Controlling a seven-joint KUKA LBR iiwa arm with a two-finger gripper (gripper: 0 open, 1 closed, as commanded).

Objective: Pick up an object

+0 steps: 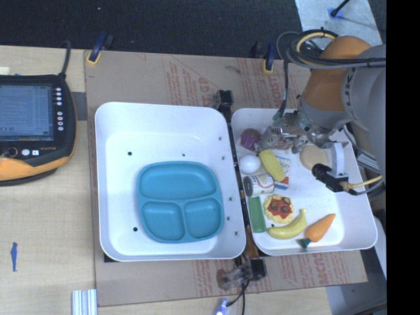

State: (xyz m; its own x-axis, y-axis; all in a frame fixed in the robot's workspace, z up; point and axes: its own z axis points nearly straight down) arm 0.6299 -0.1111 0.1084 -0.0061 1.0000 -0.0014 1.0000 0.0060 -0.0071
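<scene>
Toy food fills the right bin (357, 238), the one the arm has reached into. A yellow corn cob (272, 165) lies tilted near the bin's middle, with a white egg-like ball (249, 164) just to its left and a purple piece (250, 138) above that. Below the corn sit a small can (260, 185) with red on its label, the writing too small to read, then a round pizza-like disc (280, 208), a green bar (256, 214) along the bin's left wall, a banana (289, 226) and a carrot (319, 228) toward the front edge. A tan round piece (311, 156) lies by the arm.

The gripper (283, 134) hangs low over the back of this bin, just above the corn and beside the purple piece; how it is set cannot be told from this angle.

The left bin (111, 143) holds a blue divided plate (179, 199). On the bench's left lies a control pendant (33, 126), its lit screen unreadable. Faint red print repeats across the brown cardboard (184, 77) under the bins, illegible.
</scene>
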